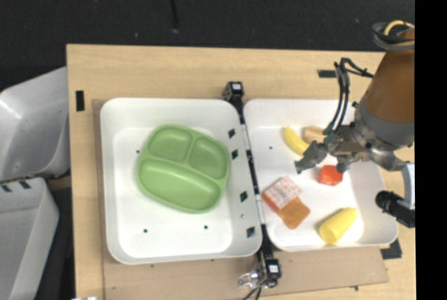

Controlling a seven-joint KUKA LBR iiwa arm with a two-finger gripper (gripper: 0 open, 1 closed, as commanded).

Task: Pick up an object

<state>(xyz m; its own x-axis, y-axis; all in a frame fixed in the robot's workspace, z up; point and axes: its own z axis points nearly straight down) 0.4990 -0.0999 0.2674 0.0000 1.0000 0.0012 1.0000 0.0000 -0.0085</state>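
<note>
So the red-orange ball-ish thing (331,176) sits in the right bin (276,124), toward its right side, and the gripper (327,156) hangs right over it, just on its far-left edge. The fingers are spread apart with nothing between them; one dark finger (306,160) pokes out to the left and the red piece is below the gap, not pinched. Just left of the gripper there's a yellow banana (295,140), and a tan block (313,133) is touching the banana's right side, partly tucked under the wrist. Nearer the camera, a red-and-white packet (281,192) lies by the bin's left wall, with an orange square piece (296,212) touching its near-right corner. A yellow cylinder-looking thing (336,225) lies tilted at the near right of that bin. The left bin (119,152) holds a green divided plate (184,167), sitting about in the middle. Both bins rest on a light wooden bench (154,68), and the arm (392,93) comes in from the right.
</note>
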